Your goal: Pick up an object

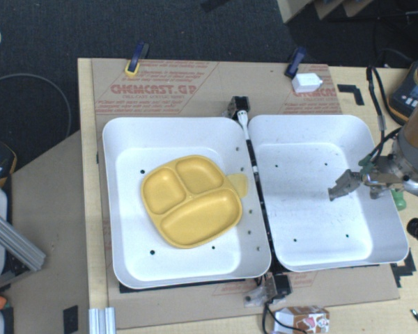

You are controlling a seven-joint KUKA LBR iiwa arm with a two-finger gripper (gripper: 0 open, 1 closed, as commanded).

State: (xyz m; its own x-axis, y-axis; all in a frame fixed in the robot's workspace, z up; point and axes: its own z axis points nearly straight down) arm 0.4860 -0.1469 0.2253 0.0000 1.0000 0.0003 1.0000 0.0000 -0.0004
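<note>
Jaws (343, 186) of the arm hang over the right side of the right bin (292, 134), pointing leftward toward its middle; the dark grey fingers are blurred together at this angle, so whether they are spread or pressed together cannot be told, and nothing shows between them. Behind them the wrist (404, 165) enters from the right edge, with cables looping above it. The right bin's floor under the jaws is bare white with small dark dots. Just beside it, across a dark seam, sits the left bin (122, 141), which holds the yellow divided plate (191, 200), lying flat and slightly turned, three compartments facing up, near the bin's centre and well apart from the jaws. Both bins rest on a brown board on the counter (195, 82), where a small white block (306, 83) sits beyond the right bin.
</note>
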